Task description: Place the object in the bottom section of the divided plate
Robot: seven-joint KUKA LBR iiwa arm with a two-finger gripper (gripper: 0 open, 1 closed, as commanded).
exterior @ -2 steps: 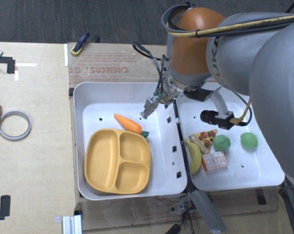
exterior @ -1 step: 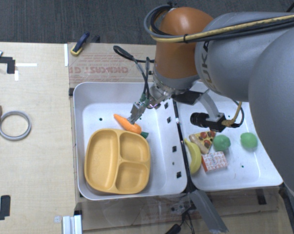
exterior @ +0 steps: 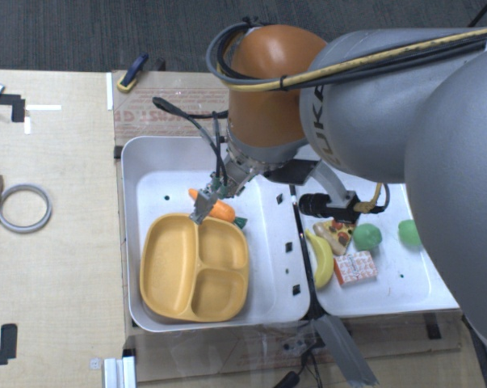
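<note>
So the toy carrot (exterior: 217, 209) sits in the left bin (exterior: 158, 164), right at the far edge of the yellow divided plate (exterior: 196, 267). The gripper (exterior: 204, 210) is down touching it, but the arm (exterior: 372, 95) blocks a lot, so I honestly cannot tell whether its fingers are apart or closed

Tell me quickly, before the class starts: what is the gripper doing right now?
Gripper: down at the carrot by the rim of the divided plate; open, closed or holding cannot be told.
</note>
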